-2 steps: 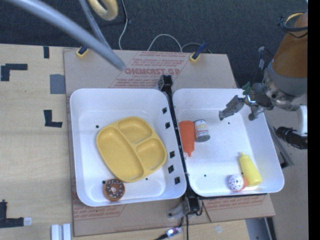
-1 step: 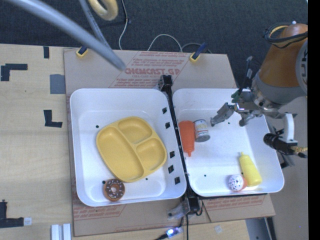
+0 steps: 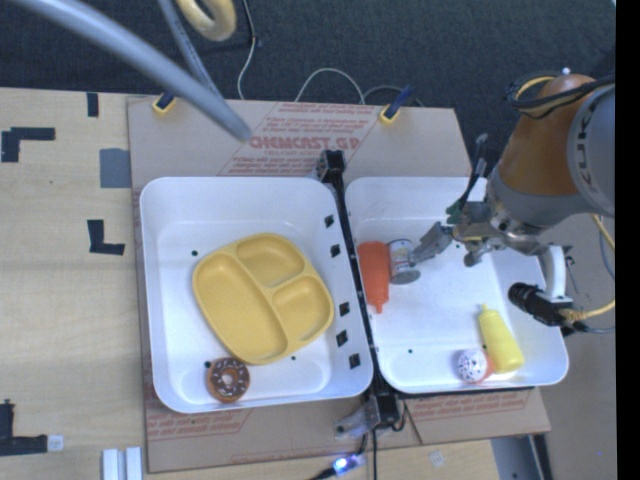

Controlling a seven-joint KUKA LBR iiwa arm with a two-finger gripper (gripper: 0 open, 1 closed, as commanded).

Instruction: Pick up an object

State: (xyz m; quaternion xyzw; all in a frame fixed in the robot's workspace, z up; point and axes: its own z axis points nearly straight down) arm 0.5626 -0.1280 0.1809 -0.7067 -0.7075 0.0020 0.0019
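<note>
Two shallow white plastic bins sit side by side on a brown cardboard sheet [image 3: 300,138] on the bench. The left white bin [image 3: 165,268] holds a yellow plastic plate with three sections [image 3: 262,296] in its middle. A small round brown donut with sprinkles [image 3: 227,379] lies at about 7 o'clock from the plate, touching its edge or just beside it, close to the bin's near wall. The right white bin [image 3: 440,363] holds a long orange carrot-shaped toy [image 3: 375,274] at its 9 o'clock side, close to the wall between the two bins. A yellow squeeze bottle [image 3: 499,339] lies at about 4 o'clock in this bin. A small round white and red ball [image 3: 470,366] is just beside the bottle, at its 8 o'clock. The grey robot arm with the orange band [image 3: 545,163] comes in from 3 o'clock and reaches over the right bin. Its two-finger gripper [image 3: 403,262] is down low, just beside the carrot toy, at the toy's 3 o'clock. It is too blurry to tell how the gripper is set or if it has hold of anything.
</note>
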